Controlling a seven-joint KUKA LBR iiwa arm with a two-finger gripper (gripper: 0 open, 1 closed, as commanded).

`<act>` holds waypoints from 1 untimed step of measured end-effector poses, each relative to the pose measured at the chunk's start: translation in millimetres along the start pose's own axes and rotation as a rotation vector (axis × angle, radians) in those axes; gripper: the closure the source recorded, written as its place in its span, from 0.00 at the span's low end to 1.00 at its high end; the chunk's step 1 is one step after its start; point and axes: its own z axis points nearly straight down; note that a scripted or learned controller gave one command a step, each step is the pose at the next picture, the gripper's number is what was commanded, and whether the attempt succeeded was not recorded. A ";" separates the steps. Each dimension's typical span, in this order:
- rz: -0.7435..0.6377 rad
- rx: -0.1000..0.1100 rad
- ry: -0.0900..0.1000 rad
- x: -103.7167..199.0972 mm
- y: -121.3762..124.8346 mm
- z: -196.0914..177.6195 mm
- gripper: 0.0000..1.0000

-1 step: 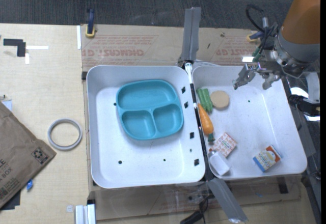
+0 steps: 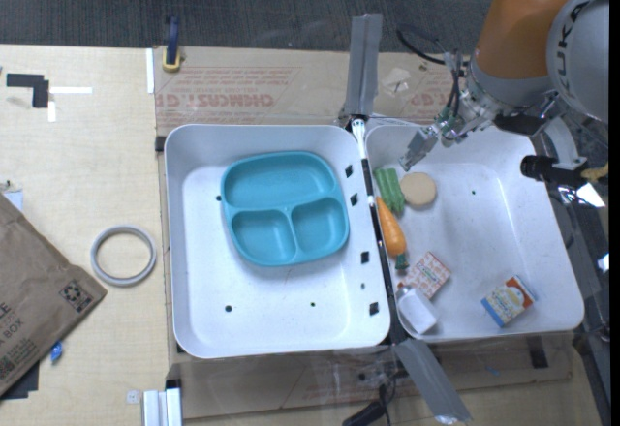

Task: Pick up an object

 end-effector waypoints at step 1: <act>-0.105 -0.002 -0.001 -7.4 -37.8 96.9 0.00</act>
